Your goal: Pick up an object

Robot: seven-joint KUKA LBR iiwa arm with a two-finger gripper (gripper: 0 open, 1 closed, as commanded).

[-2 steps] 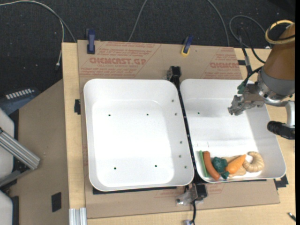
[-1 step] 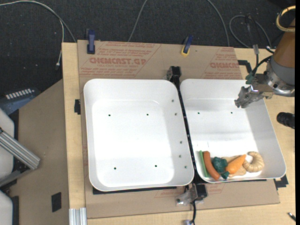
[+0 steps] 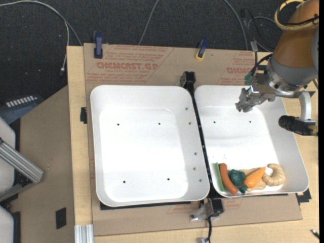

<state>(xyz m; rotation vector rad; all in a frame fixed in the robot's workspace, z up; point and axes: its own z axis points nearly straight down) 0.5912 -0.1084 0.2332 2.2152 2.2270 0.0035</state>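
I saw the claw (image 3: pixel 246 105), grip state unclear, hovering well apart from the toy vegetables (image 3: pixel 248 178) in the right bin (image 3: pixel 298 178).

Arm (image 3: pixel 296 44): comes in from the upper right, orange band above a grey wrist.
Wrist: angled down and toward the left.
Gripper (image 3: pixel 246 103): small, dark, pointing down-left, nothing visible between its tips.
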